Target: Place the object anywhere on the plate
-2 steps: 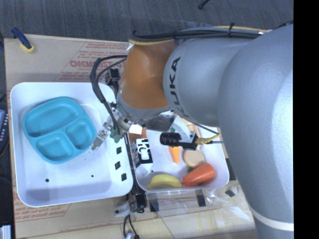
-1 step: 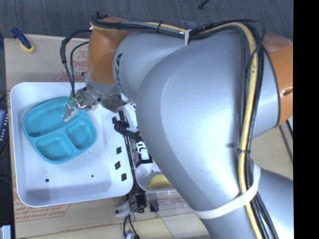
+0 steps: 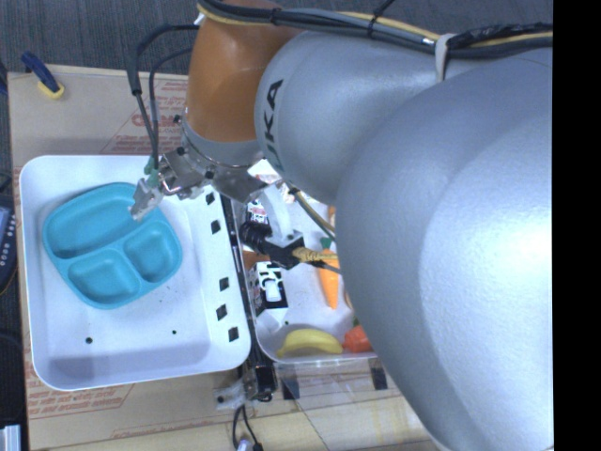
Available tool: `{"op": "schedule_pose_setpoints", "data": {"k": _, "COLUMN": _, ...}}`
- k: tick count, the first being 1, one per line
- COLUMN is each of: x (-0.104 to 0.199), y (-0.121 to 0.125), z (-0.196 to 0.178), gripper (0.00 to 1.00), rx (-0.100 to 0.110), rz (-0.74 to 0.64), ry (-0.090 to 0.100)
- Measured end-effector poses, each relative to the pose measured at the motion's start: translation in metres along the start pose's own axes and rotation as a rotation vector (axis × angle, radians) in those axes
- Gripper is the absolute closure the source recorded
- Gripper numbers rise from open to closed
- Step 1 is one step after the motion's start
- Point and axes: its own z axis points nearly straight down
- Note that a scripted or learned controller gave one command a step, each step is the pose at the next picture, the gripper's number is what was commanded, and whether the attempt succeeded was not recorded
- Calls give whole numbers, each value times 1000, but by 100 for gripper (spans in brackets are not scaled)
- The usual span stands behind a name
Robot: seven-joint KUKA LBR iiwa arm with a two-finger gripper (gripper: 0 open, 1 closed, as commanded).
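**A:** What do we see first?

**B:** The arm (image 3: 451, 205). Its grey bulk covers most of the right side, and the orange band (image 3: 225, 64) sits at the top, above the wrist.

**A:** And under it?

**B:** We see the brown bench (image 3: 94, 101) with the two white bins. The left bin (image 3: 113, 360) is in plain sight. The right bin (image 3: 268, 332) is largely hidden by the arm, so we see just its left part.

**A:** Where is the plate?

**B:** The blue plate (image 3: 103, 242) lies in the left bin, toward its far left corner. It has three compartments.

**A:** And the object to be placed?

**B:** We cannot tell which one it is. The loose things we can make out lie in the right bin: a banana (image 3: 310, 343) at the near edge, a red item (image 3: 358, 338) just beside it, and a carrot (image 3: 330, 287) a little farther back.

**A:** What about the gripper?

**B:** The gripper (image 3: 144, 198) is over the plate's far right rim, well apart from those things. It is too small and blurred for us to tell whether it is apart, together, or clamped on anything.

**A:** Anything smaller?

**B:** A blue-and-yellow tool (image 3: 42, 75) lies on the bench beyond the left bin.
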Motion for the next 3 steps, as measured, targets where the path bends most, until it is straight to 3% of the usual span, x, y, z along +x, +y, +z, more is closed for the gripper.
{"op": "schedule_pose_setpoints", "data": {"k": 1, "x": 2, "y": -1, "z": -4, "gripper": 100, "rx": 14, "rz": -11, "ry": -1}}
{"op": "schedule_pose_setpoints", "data": {"k": 2, "x": 3, "y": -1, "z": -4, "gripper": 0, "rx": 15, "rz": -12, "ry": -1}}
{"op": "schedule_pose_setpoints", "data": {"k": 3, "x": -6, "y": 81, "z": 74, "gripper": 0, "rx": 20, "rz": 124, "ry": 0}}
